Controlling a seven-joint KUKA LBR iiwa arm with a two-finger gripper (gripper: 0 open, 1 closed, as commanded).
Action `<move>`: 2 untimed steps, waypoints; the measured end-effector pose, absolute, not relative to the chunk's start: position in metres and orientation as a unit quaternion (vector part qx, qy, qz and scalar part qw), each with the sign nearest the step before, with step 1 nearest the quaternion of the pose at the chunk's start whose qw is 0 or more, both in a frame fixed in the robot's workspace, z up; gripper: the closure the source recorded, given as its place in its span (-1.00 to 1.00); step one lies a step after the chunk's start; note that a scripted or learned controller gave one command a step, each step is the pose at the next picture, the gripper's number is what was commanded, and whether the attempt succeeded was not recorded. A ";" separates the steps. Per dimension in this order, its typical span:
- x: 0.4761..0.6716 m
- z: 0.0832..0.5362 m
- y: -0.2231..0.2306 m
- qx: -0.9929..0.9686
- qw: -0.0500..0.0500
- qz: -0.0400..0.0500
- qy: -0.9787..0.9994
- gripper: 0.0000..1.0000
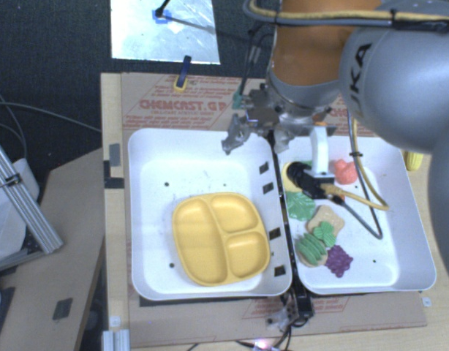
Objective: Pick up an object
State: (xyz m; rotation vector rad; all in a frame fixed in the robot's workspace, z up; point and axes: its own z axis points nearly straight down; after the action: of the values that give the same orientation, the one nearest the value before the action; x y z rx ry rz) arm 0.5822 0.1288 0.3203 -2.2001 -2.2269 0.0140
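The claw (235,139) hangs over the left bin (148,167), near its 1 o'clock corner; whether its fingers stand apart or together cannot be told. The yellow divided tray (219,238) lies flat in that bin toward 5 o'clock. It appears to be thin, rigid, light plastic with a smooth, possibly slippery finish. Recommended hold: pinch a raised rim or a divider ridge, not the flat floor. The right bin (400,218) carries small toy foods: a green piece (300,206), a purple grape cluster (339,259) and a pink piece (345,170). These look light and compact, and could be gripped across their narrow width.
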 end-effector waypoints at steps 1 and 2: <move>0.567 0.175 0.082 -0.708 0.004 0.007 -0.706 -1.00; 0.492 0.127 0.137 -0.704 0.005 0.003 -0.710 -1.00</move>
State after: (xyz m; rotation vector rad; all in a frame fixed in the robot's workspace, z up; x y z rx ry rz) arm 0.4922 0.1374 0.1275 -2.2063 -2.2237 0.0099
